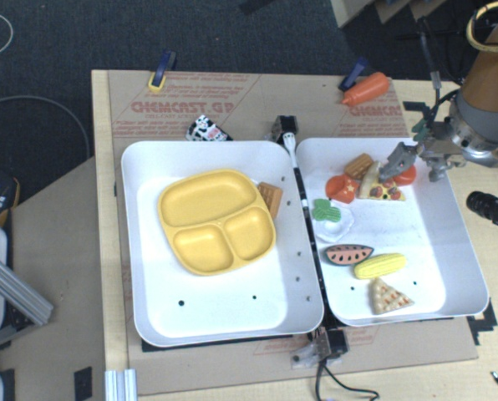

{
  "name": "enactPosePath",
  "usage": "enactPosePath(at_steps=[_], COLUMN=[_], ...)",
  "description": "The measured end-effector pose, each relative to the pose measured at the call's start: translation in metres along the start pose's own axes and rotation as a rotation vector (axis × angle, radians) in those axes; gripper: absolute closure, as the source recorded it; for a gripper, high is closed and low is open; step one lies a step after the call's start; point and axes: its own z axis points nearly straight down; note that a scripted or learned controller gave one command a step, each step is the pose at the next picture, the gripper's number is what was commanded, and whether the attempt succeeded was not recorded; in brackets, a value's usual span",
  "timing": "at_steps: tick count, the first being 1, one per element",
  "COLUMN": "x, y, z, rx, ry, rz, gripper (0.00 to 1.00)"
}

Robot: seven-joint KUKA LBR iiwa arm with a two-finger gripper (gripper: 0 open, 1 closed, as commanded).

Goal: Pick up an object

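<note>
We see the gripper (397, 164) low over the far part of the right bin (449, 249), its arm reaching in from the right, and we read that placement as an approach to the small cluster of toy food packed there. Whether it is released or clenched we cannot tell — the grey metal blurs into the items beneath it, and nothing plainly sits between its tips.

The likeliest target is the pizza slice (383, 192), a pale wedge with red and dark dots lying flat just under the gripper. Touching or nearly touching it are a red tomato piece (343, 187) with a yellow star mark, a brown cracker-like block (359, 166) and a red-orange bit (405, 175) beside the gripper. Such crowding means, in our judgement, that a grasp here could catch two things or nudge them apart.

The rest of this bin is looser: a green leafy piece (326, 211) near the dividing wall, a watermelon slice (349, 254), a corn cob (379, 265) and a second pizza wedge (389, 296) toward the near side, each lying flat and apart enough to be taken singly.

In the left bin (149, 291) a yellow divided plate (217, 220) rests at a slant, with a brown wafer (271, 197) tucked against its right edge — out of the gripper's present reach.
</note>
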Motion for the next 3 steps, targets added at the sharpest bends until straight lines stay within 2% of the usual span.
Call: enactPosePath(at_steps=[1, 2, 3], x=[0.003, -0.005, -0.004], y=[-0.001, 0.002, 0.002], z=[0.064, 0.122, 0.140], rx=[0.009, 0.008, 0.005], ry=[0.002, 0.002, 0.001], rz=[0.000, 0.001, 0.000], gripper=[0.00, 0.00, 0.00])
